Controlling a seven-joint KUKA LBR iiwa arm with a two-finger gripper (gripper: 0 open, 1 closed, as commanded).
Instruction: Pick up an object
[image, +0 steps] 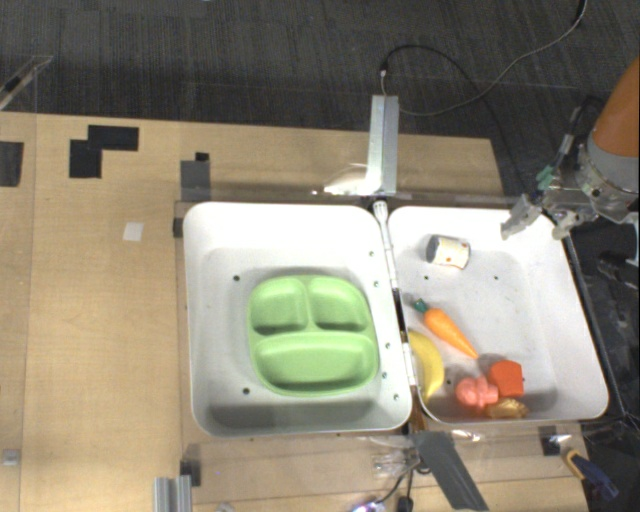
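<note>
Looking down at a slant, the camera view takes in a wooden surface (90, 330) carrying two shallow white bins side by side. The left bin (215, 300) holds a green divided tray (312, 332) lying flat near its middle. The right bin (560, 330) holds the loose objects: a small white cylinder (447, 250) on its side toward the far edge, an orange carrot (448, 331) lying diagonally near the middle, a yellow banana (428, 363) against the near left wall, and a pink toy (477, 392), an orange-red block (507, 377) and a small brownish piece (509, 407) clustered at the near edge.

The arm enters from the right, its orange band at the frame's upper right. The end effector (537, 217) hangs over the far right corner of the right bin, its two fingers spread apart with nothing between them. The white cylinder lies nearest, just to its left and slightly nearer the camera; the carrot, banana and clustered pieces lie well apart from it, toward the bin's near side.
</note>
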